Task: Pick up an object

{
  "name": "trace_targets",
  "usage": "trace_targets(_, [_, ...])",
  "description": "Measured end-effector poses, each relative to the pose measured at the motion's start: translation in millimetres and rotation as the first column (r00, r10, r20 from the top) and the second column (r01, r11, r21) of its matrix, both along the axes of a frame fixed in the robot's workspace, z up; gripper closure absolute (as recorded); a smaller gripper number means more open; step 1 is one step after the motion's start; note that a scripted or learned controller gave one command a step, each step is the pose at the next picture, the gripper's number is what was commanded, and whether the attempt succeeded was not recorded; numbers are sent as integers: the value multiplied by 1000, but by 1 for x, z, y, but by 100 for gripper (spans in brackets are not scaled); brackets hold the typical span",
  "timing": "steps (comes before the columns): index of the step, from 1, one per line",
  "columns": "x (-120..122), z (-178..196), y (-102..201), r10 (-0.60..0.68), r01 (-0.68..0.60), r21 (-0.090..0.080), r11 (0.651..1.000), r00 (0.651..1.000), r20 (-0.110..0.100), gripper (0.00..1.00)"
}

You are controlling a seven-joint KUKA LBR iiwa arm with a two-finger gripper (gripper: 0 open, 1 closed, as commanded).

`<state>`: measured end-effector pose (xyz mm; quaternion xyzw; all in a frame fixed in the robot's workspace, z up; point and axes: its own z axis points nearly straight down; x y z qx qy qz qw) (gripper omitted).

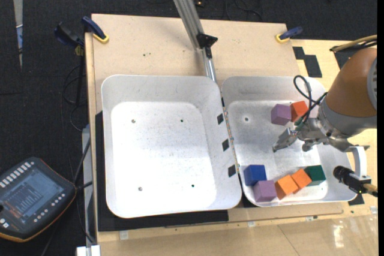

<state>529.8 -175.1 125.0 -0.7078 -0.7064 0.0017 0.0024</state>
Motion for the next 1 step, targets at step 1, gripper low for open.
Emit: trace_targets(1, [2, 14, 0, 2, -2, -2, 1000, 1000, 7, 100])
